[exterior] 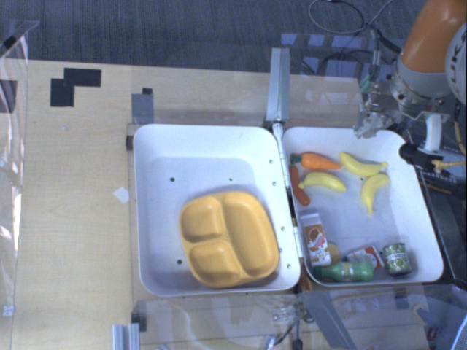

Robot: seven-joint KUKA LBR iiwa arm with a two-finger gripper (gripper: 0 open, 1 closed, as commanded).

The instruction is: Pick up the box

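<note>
Box (316, 242) first: you can see it lying flat in the right bin (423, 228), close to the bin's left wall and toward the near end. A green bottle (346, 272) lies just below it. The gripper (368, 126) is well apart from the box, up at the far rim of the same bin. You cannot tell how it is set, because it looks too small and blurry. The arm (434, 35) comes in from the top right corner and bends down to the bin's far edge. Bananas (363, 165) lie between gripper and box. A yellow tray (228, 238) sits in the left bin (157, 195).
</note>
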